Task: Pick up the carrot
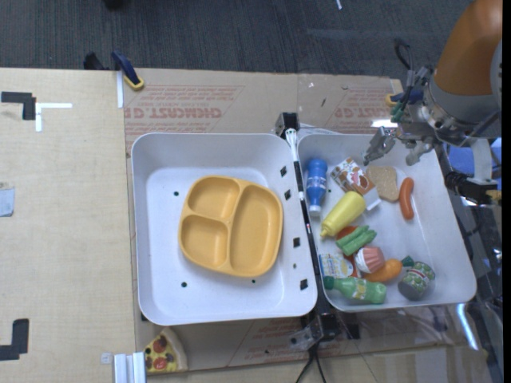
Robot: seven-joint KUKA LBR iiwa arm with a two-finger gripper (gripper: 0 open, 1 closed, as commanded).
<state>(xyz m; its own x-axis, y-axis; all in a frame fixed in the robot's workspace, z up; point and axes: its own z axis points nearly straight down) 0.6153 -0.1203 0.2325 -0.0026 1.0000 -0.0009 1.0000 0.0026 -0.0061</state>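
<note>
Carrot (386, 270): lies in the right bin (451, 238), lower centre of that bin in the lower right of the frame, orange, partly under a red-and-white cup (370, 258). Touching or just beside it: green bottle (357, 290) below, grey-green round item (416, 281) to its right, green pods (356, 238) above left. Further up the bin: yellow bottle (344, 213), blue bottle (315, 183) along the left wall, a red-and-white packet (352, 175), bread slice (386, 183), sausage (407, 197).

Tool (397, 144): at the upper right of the frame, over the bin's top edge, well apart from the carrot. Its fingers stand apart, with nothing between them. The arm (471, 46) enters from the upper right corner.

Left bin (160, 238): holds a yellow divided plate (231, 226), centre of frame.

Tabletop (56, 238): pizza slice toy (162, 354) at the lower edge, below the left bin.
</note>
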